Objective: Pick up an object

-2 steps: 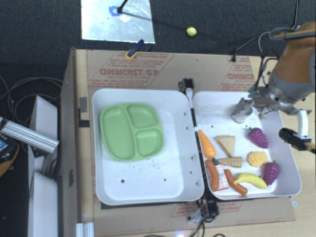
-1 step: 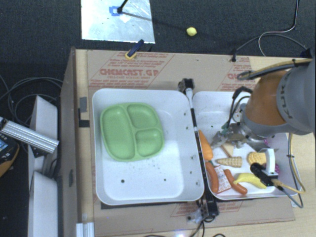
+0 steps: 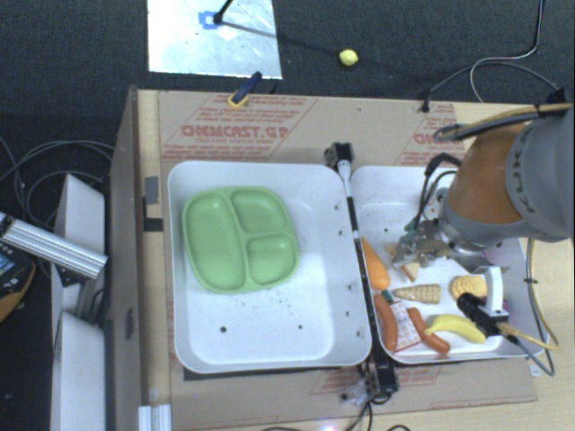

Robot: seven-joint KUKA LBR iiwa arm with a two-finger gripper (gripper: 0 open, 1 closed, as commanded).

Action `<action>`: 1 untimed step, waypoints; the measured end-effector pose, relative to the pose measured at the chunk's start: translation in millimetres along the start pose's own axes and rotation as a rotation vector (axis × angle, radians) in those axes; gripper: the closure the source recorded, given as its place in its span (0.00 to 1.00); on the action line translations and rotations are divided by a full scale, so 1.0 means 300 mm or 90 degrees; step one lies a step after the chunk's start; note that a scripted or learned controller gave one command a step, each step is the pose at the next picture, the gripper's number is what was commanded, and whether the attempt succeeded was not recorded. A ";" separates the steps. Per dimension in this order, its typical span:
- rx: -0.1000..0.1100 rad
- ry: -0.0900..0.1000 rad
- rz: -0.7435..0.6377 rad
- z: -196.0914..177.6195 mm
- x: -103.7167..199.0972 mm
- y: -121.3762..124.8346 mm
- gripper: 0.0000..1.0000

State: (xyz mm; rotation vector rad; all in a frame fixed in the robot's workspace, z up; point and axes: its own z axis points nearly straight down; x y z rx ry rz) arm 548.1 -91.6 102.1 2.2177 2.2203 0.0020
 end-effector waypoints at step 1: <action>0.000 0.001 -0.002 -0.391 0.176 0.008 1.00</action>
